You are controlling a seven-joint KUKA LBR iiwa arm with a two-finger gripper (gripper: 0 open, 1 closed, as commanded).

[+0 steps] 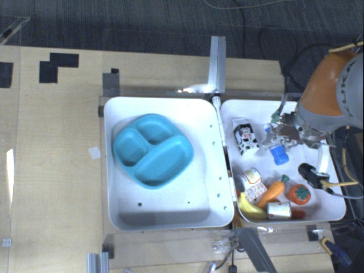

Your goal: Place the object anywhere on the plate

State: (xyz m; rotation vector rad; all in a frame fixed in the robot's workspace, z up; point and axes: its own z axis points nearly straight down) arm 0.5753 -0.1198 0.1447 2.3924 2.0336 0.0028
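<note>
Beneath your gripper (280, 143) in the right white bin (335, 209), the small blue plastic block (279, 154) looks light, stiff, slick; pinch its flat sides, finger state unclear.

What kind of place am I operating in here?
Probably a robotics lab bench set up for pick-and-place trials: two white bins sit side by side on a wooden bench, toy food such as a carrot fills the right one, a blue plate sits in the left, and a cable lies loose on the floor.
</note>
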